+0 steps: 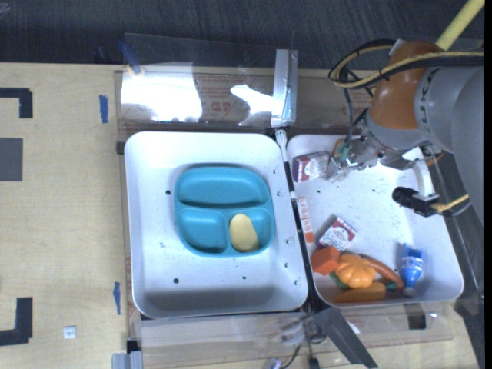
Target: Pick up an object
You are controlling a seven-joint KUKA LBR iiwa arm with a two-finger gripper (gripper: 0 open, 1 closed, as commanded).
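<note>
My gripper [346, 158] hangs over the back left part of the right bin [384, 198], just right of a dark red packet [310, 167] that lies against the bin's left wall. Its tip is small and blurred against the bin floor. A second red and white packet [339, 234] lies near the bin's middle. At the front are an orange toy vegetable pile [355, 272] and a small blue bottle [410, 267]. In the left bin [154, 229] a blue divided tray [221, 206] holds a yellow egg-shaped object [244, 231] in its front right compartment.
The arm's grey body and orange band [403, 91] reach in from the upper right with looping cables. A clear panel [207, 91] with a metal bracket stands behind the bins. The wooden bench [54, 206] stretches to the left.
</note>
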